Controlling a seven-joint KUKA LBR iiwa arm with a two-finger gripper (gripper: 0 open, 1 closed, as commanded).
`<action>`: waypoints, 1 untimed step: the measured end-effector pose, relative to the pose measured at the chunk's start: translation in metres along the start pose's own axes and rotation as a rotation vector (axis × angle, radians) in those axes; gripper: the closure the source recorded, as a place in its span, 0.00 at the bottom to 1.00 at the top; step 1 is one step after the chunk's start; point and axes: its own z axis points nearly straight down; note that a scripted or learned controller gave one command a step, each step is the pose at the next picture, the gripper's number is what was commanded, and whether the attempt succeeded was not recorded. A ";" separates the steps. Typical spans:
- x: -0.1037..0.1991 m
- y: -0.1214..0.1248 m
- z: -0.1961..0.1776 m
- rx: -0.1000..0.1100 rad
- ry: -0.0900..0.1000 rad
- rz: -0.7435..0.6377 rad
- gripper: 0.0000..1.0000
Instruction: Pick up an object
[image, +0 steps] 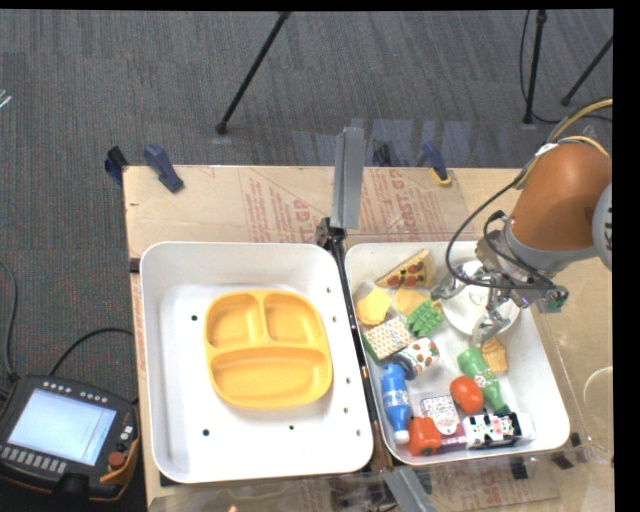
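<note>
Down at 7 o'clock, closest to the lens, sits a teach pendant (65, 432) on the floor with its screen lit. Next over, the left bin (160, 300) holds a yellow divided tray (268, 348), pretty much centred. Then the right bin (555, 400), which is crowded: a pizza slice toy (405, 271) at its 11 o'clock, a green block (424, 317) near the middle, a blue bottle (395, 397) at 7 o'clock, a red tomato-looking thing (466, 393) and a cow-print carton (491, 428) toward 5 o'clock. At 2 o'clock of that bin, the gripper (493, 318) hangs over a white dish (462, 312), near a green bottle (476, 364). Honestly can't tell if the fingers are open or closed, nothing visibly held.
</note>
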 end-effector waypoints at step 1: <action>0.064 0.042 0.001 -0.003 0.002 -0.084 0.00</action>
